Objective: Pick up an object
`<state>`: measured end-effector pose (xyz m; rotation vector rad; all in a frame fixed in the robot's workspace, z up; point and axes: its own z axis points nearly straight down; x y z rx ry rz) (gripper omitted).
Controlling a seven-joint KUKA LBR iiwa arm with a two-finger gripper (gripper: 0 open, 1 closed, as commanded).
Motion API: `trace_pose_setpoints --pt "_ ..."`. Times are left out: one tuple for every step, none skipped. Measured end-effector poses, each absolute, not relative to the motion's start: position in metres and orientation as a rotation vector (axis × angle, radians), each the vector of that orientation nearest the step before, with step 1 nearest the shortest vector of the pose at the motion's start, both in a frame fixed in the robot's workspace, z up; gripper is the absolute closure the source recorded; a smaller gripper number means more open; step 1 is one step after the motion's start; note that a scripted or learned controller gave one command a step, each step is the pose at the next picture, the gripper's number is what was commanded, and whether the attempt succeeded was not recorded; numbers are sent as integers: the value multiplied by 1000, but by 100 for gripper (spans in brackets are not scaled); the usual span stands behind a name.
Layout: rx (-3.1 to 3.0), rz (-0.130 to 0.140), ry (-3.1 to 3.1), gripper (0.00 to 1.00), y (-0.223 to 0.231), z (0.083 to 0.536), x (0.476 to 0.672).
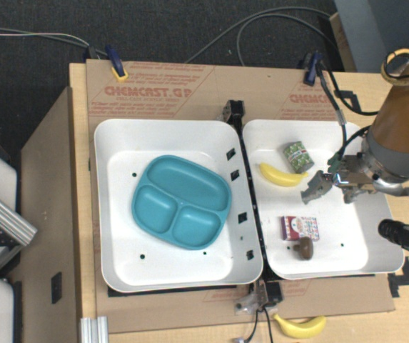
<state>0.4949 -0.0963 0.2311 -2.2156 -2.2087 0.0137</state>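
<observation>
Left of tool (332, 187), banana (280, 176), apart

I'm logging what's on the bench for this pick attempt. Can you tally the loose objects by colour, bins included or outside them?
Yellow: 2, a banana in the right bin and another banana at the bench's front edge
Teal: 1, divided plate in the left bin
Green: 1, small packet
Red and white: 1, small carton
Brown: 1, small lump
Total: 6

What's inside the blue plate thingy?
The blue divided plate in the left bin has three sections, all bare. The bin floor beneath it is hidden.
</observation>
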Motion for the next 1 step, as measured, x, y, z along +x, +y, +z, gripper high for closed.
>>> trace_pose_setpoints --pt "-2219 1 -2220 0 -96 237 498"
